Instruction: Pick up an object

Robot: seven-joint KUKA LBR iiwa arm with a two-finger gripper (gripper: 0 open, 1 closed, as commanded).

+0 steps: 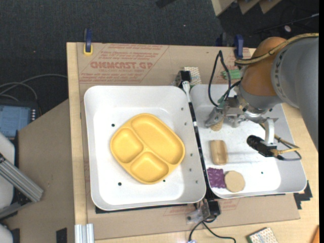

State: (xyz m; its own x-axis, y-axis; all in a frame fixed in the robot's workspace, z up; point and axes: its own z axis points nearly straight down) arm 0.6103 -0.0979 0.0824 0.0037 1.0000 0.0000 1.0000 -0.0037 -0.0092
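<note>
In the camera view, the arm (298, 70) is being reached in from the right, and the gripper (218, 119) is being held low over the upper left part of the right bin (288, 166), close to the wall shared with the left bin (96, 135). Whether the gripper is open or closed cannot be told from this angle, and no object can be confirmed as being held by it. The likeliest target, a tan block (218, 152), is lying on the floor of the right bin just below the gripper in the picture, near it but apart from it. Further down the same bin, a purple piece (215, 176) and a round tan disc (234, 181) are lying side by side, seemingly touching, at the lower left corner. A yellow divided tray (147, 147) is resting alone in the middle of the left bin, well apart from the gripper. The task is being judged as barely begun: an approach is being made, while the closing on an object and the lifting are not yet done
</note>
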